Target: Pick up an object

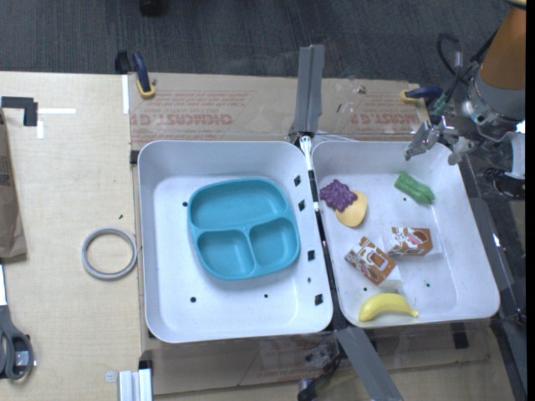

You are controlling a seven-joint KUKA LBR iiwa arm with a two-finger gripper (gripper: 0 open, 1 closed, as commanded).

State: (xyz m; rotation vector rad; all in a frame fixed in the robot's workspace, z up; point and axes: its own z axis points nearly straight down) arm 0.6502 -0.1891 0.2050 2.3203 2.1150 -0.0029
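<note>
The right bin [468,224] holds a green pepper-like piece [415,188], a purple grape bunch [337,194] touching a yellow-orange fruit [354,210], two small brown-and-white cartons [370,261] [410,241] and a yellow banana [387,307]. My gripper [436,150] hangs over the bin's far right corner, above and just behind the green piece. It is open, with nothing between its fingers. The orange-banded wrist [510,53] rises toward the top right.
The left bin [159,224] carries a blue divided plate [243,226]. A grey tape ring [109,252] and scissors [12,353] lie on the bench at left. Clamps [142,75] [420,95] sit along the cardboard behind the bins.
</note>
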